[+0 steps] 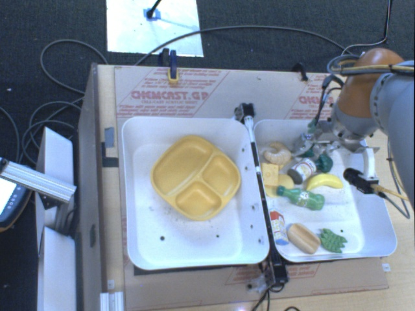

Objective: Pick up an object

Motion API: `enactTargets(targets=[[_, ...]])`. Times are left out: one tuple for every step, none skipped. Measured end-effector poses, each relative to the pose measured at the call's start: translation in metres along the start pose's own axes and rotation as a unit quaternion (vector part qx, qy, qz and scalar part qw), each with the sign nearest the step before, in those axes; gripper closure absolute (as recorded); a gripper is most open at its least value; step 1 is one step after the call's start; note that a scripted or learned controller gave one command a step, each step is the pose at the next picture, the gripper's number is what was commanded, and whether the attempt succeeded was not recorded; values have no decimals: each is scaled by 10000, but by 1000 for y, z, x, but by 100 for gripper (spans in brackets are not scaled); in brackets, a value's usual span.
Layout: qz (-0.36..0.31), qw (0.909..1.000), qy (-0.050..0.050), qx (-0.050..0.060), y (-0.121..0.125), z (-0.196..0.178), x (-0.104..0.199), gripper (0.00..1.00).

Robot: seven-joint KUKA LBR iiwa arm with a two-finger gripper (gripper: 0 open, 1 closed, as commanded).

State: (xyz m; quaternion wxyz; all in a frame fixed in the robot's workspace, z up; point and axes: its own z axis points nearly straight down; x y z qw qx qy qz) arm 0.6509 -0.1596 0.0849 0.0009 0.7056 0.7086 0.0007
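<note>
At about two o'clock in the camera view, the arm (pixel 376 89) hangs over the far end of the right bin (pixel 382 235), and its gripper (pixel 318 141) is low among the toys there. Whether that pincer is open, closed or holding anything I cannot tell; the tip is small and lost against the clutter.

The task names no particular object, so the nearest candidates count. Just beside the tip lies a dark green piece (pixel 322 162), and touching that a small can (pixel 301 170) lying on its side with a pale label. A yellow banana (pixel 324 182) rests at about five o'clock from the can, and a green bottle (pixel 301 197) lies just below it. Toward ten o'clock of the can is a tan, bread-like lump (pixel 277 153); a yellow block (pixel 269 173) sits against the divider. Near the front of the bin are a hot dog (pixel 303 237), a green leaf-shaped piece (pixel 332 240) and a small red-and-white bottle (pixel 277 227).

To do this well, I judge the pincer should settle on one item, not straddle two: the can and the green piece are crowded, so a grasp there risks nudging neighbours. The can is rounded and may roll; closing across its short width looks safest.

The left bin (pixel 146 238) holds a yellow divided plate (pixel 196 175), well apart from the arm.
</note>
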Motion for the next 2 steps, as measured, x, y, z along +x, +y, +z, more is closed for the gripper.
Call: enactTargets(targets=[[0, 10000, 0, -6, 19, -1, 38, 0], [-12, 10000, -5, -23, 20, -12, 38, 100]])
